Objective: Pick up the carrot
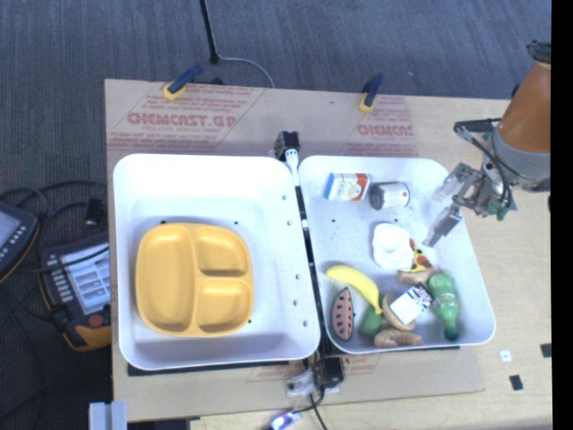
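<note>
**Camera view: gripper poised over the right bin, carrot not clearly made out**

A cardboard-covered bench (179, 119) is seen from above, bearing two white bins side by side. The left bin (179, 173) is occupied by a yellow divided tray (192, 276). The right bin (425, 170) is crowded with small items. The grey arm (528, 124), with its orange band, is extended in from the right, and the gripper (443, 227) is held above the right half of the right bin, tilted down and to the left. Whether it is released or clenched cannot be told, and nothing is seen in its grasp.

A banana (354, 283), a green bottle (444, 305) and a watermelon slice (342, 314) are clustered along the bin's near side. A white lump (390, 245) lies at mid-bin. A small carton (346, 186) and a can (389, 195) are placed at the far side. The carrot cannot be identified with certainty; a small orange-and-yellow piece (419, 260), touching the white lump and just below the gripper, is the nearest match.
</note>
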